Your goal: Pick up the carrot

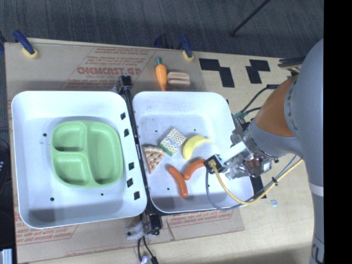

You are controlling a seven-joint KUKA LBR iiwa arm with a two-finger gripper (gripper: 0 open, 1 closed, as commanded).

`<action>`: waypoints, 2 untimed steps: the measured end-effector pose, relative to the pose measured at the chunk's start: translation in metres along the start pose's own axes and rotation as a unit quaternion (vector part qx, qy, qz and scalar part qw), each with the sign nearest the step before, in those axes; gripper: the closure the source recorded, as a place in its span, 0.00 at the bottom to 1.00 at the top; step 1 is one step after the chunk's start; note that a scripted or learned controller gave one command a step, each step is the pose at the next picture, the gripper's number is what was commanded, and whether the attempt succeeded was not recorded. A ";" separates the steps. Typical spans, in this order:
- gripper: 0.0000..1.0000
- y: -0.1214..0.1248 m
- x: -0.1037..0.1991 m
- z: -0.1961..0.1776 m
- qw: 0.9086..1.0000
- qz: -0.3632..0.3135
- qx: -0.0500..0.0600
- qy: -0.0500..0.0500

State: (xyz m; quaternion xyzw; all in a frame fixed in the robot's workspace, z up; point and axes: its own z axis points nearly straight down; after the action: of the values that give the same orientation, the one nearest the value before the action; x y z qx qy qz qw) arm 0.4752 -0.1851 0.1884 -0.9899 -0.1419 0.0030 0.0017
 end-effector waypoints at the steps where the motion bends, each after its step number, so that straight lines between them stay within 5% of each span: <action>1: 1.00 -0.045 0.014 0.098 0.999 0.038 0.001 0.001; 2: 1.00 0.001 0.001 0.047 0.999 -0.040 0.000 0.001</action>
State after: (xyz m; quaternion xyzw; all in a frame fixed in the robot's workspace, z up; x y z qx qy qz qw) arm 0.4758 -0.1856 0.1418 -0.9835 -0.1810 0.0016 0.0020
